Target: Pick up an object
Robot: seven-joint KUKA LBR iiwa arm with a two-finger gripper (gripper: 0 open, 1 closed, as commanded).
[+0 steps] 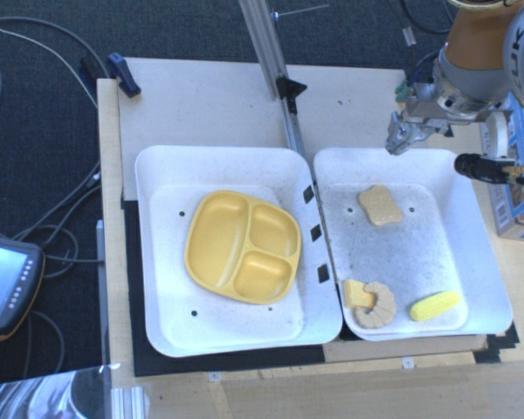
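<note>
I see the gripper [400, 140] at the far rim of the right bin [472, 234], upper right of view, arm w/ orange band above it. Can't tell if gripper is released or clenched; nothing visible in it. Right bin contents: tan bread-like piece [380, 205] toward the far end, near the gripper but apart from it; yellow corn cob [435, 305] at near right; round ridged biscuit-like item [377, 305] at near left, touching a small yellow chunk [356, 293]. Left bin [157, 234] holds a yellow divided plate [242, 246], 3 compartments, approx centred. Both bins sit side by side on the worktop [201, 103]
</note>
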